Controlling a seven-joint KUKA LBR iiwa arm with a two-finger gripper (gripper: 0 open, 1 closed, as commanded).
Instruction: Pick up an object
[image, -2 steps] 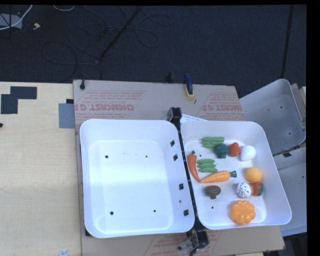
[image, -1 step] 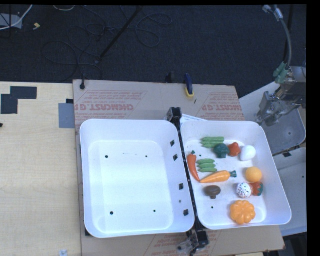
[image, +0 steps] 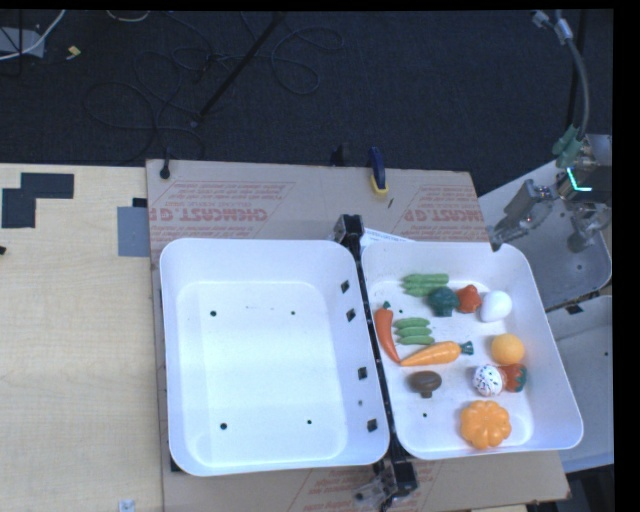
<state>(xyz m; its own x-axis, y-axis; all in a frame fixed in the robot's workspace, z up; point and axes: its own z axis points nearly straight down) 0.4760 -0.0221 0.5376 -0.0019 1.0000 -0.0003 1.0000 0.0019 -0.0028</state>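
The right white bin (image: 555, 400) holds several toy foods. Among them are an orange carrot (image: 435, 353), a darker carrot (image: 386, 333), green pea pods (image: 427, 283), a dark green broccoli (image: 441, 299), a white egg (image: 495, 306), an orange (image: 507, 349), a brown mushroom (image: 425, 381), a speckled white ball (image: 487, 380) and an orange pumpkin (image: 485, 424). My gripper (image: 512, 218) hangs above and outside the bin's far right corner, well clear of every item, with nothing seen in it.
The left white bin (image: 180, 330) sits beside the right one, joined by a black divider (image: 365, 340). Both rest on a cardboard sheet (image: 260, 205). The grey arm body (image: 585, 200) occupies the upper right. Dark floor with cables lies beyond the bench.
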